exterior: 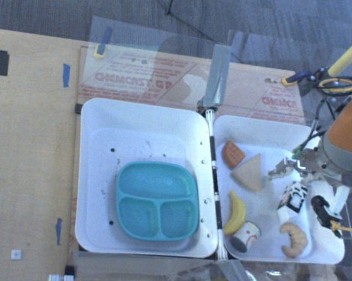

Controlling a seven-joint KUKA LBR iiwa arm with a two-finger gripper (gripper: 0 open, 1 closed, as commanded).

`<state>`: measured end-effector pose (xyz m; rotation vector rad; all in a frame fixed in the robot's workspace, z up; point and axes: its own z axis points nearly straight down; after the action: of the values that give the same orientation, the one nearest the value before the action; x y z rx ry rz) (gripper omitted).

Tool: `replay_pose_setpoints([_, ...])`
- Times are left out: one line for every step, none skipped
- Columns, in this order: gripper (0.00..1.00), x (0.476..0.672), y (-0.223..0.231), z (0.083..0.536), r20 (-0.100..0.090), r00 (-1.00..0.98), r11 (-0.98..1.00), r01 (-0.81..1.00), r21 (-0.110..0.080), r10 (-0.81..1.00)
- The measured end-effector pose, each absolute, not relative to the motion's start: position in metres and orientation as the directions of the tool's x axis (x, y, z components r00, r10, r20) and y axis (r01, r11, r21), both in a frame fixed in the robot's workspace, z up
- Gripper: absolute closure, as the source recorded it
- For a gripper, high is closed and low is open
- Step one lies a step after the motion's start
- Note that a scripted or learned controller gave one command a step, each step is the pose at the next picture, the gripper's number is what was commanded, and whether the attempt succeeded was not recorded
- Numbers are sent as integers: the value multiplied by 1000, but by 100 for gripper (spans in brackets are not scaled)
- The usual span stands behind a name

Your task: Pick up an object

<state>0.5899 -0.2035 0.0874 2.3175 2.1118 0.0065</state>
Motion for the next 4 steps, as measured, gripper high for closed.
replay_pose_setpoints([0, 543, -202, 88, -1, 78, -78, 997, 7, 997])
replay_pose_setpoints([0, 499, -197, 88, -1, 113, -113, 994, 9, 994])
replay_pose_setpoints([0, 483, -199, 88, -1, 97, -97, 995, 10, 995])
replay_pose_setpoints([100, 483, -203, 99, -4, 104, -104, 994, 14, 995])
